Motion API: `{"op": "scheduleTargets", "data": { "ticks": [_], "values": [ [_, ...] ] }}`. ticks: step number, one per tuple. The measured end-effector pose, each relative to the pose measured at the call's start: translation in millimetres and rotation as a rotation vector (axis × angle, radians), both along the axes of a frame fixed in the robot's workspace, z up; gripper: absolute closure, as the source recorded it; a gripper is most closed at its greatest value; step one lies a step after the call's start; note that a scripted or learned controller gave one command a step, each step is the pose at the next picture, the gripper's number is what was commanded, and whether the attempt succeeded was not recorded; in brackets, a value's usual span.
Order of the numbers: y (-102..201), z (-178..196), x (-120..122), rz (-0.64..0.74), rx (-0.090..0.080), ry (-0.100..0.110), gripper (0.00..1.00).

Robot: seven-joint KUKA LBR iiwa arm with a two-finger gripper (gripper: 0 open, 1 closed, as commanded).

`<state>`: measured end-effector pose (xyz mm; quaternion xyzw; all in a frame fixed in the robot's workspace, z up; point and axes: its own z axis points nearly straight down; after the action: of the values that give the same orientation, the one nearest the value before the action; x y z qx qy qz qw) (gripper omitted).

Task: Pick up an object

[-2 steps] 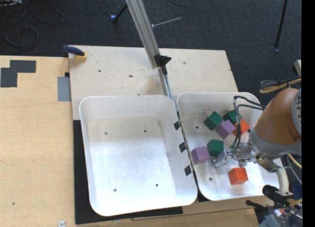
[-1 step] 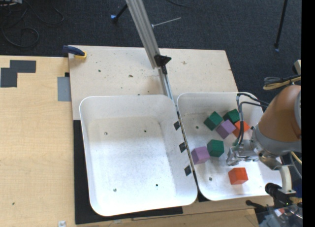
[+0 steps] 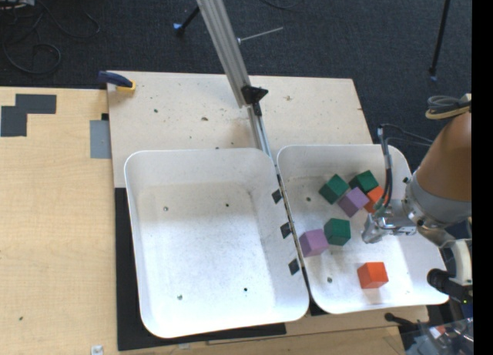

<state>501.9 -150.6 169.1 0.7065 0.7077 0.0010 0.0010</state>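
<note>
**Desk:** Where is your gripper, and what is it doing?

**Operator:** My gripper hangs low inside the right bin, near its right wall, just beside the cluster of blocks. I cannot tell from this slanted overhead view how the hand stands, and I see no block in its grasp, so I claim no hold.

**Desk:** What is there to pick?

**Operator:** Six blocks, all in the right bin. A green block, a second green block and a purple block crowd together toward the far right corner, with an orange block tucked against them, partly hidden by the arm. Another green block and a purple one sit mid-bin, the purple close to the left wall. A lone orange block lies near the front edge, well apart from the rest.

**Desk:** Why hover there?

**Operator:** My guess: the wrist sits between the crowded group and the loose orange one. The lone block offers clean sides; the huddled ones leave little room.

**Desk:** And the left bin?

**Operator:** Not my concern for now.
</note>
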Motion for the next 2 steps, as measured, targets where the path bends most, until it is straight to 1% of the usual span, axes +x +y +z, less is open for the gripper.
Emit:
{"op": "scheduleTargets", "data": {
  "ticks": [1, 2],
  "values": [
    [6.7, 50.0, -5.4, 0.0, 0.0, 0.0, 1.0],
    [5.7, 97.2, -4.3, 0.0, -0.001, 0.0, 1.0]
  ]
}}
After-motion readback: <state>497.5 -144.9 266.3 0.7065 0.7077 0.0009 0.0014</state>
